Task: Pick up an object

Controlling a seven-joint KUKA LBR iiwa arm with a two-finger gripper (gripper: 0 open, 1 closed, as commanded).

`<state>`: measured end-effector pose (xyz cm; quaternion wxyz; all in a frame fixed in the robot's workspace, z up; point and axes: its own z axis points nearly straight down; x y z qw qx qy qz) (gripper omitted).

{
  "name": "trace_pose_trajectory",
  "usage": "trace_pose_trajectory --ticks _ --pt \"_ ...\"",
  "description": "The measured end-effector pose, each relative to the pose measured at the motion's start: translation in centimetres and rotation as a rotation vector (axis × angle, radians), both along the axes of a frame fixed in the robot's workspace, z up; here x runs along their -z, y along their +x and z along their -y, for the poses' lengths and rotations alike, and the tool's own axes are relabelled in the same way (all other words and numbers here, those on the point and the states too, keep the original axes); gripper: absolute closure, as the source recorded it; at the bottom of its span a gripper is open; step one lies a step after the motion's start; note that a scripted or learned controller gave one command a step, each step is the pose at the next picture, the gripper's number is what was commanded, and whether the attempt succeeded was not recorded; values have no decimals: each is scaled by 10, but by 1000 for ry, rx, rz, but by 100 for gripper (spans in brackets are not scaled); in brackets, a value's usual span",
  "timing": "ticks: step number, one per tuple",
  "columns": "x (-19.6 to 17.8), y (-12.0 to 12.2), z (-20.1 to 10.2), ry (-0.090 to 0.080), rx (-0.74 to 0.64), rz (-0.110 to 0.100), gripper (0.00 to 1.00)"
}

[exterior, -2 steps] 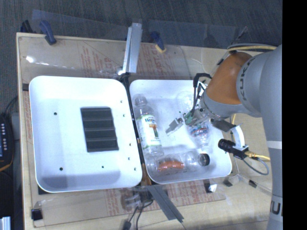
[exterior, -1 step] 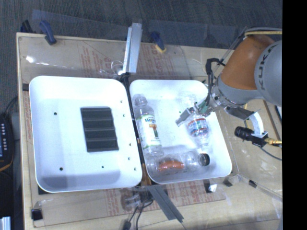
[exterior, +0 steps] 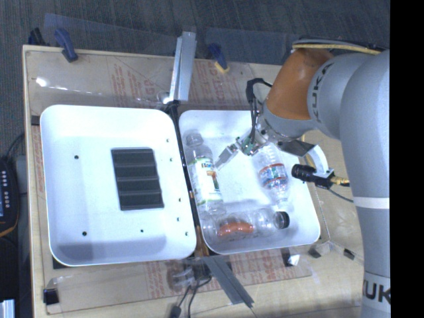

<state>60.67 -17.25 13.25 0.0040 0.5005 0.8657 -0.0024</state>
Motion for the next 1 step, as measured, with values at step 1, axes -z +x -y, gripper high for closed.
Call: trace_pose_trajectory --ticks 1 --pt "-74 -15 38 8 118 -4 0"
